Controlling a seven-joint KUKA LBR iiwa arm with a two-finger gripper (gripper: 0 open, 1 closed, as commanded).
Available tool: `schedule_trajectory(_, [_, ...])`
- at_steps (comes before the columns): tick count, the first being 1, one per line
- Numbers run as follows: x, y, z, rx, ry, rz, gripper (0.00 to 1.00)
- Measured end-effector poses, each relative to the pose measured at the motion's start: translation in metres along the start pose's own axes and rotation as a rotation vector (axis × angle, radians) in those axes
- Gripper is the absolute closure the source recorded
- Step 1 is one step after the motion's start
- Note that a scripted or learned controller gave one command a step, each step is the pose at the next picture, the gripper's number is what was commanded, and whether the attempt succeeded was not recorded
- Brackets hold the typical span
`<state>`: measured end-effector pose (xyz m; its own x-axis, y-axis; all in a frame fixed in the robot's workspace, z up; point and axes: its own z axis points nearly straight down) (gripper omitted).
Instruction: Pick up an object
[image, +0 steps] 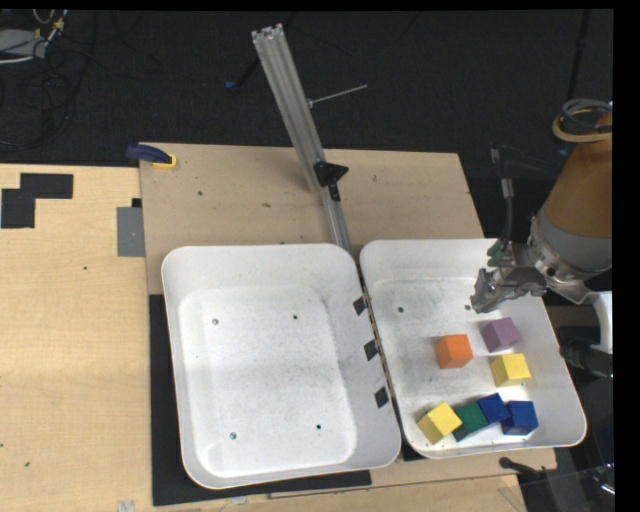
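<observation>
Six small blocks lie in the right bin: we see a purple block, an orange block, a yellow block, and near the front rim another yellow block, a green block and blue blocks. Our gripper hangs just above the purple block, gripping nothing; how it is set we cannot tell. Beside it sits the left bin.
</observation>
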<state>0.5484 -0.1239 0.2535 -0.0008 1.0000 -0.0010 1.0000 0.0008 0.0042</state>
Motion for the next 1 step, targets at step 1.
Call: schedule_trajectory(1, [-0.0013,0.0007,-0.0351,0.003,0.001,0.000,1.00])
